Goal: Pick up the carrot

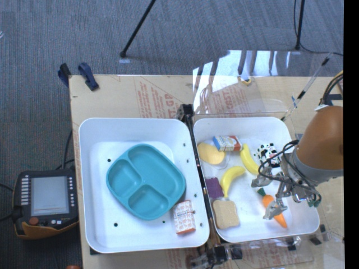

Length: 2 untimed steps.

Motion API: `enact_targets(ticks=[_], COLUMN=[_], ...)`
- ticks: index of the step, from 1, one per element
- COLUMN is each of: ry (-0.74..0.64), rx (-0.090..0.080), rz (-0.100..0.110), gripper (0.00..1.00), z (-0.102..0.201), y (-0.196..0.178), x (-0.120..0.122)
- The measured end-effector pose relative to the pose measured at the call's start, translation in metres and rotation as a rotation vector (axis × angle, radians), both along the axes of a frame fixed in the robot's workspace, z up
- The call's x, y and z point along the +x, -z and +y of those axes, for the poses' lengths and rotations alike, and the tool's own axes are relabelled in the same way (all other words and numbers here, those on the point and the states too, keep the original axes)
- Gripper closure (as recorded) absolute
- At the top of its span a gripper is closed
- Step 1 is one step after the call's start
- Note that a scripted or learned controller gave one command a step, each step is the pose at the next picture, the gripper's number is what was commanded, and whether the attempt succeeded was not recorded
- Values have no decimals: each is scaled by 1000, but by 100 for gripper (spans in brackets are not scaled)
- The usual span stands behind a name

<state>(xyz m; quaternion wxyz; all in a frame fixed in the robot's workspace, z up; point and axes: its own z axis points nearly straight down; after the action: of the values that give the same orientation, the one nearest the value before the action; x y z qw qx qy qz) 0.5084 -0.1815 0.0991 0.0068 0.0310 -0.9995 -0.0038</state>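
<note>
Hovering over the carrot (273, 208), gripper (279, 204); labels unreadable.

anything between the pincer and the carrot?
Nothing in the camera view: the pincer sits directly over the carrot, overlapping it. Only the orange tip pokes out below, on bare white bin floor.

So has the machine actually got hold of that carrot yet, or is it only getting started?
Done so far: the arm has reached over the right bin, and its gripper sits right at the carrot. In hand: closing in on the carrot, which lies on the bin floor near the front right corner. I cannot tell whether the carrot is gripped. Left: a sure grip and the lift; the carrot does not look raised.
</note>
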Motion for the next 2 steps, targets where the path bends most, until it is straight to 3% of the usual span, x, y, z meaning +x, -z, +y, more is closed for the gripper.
enact_targets(ticks=[1,2], ry=[-7,-9], rx=[-4,-3], rz=[-14,-14], gripper=[100,0], z=[2,3], y=[-16,-15], x=[6,6])
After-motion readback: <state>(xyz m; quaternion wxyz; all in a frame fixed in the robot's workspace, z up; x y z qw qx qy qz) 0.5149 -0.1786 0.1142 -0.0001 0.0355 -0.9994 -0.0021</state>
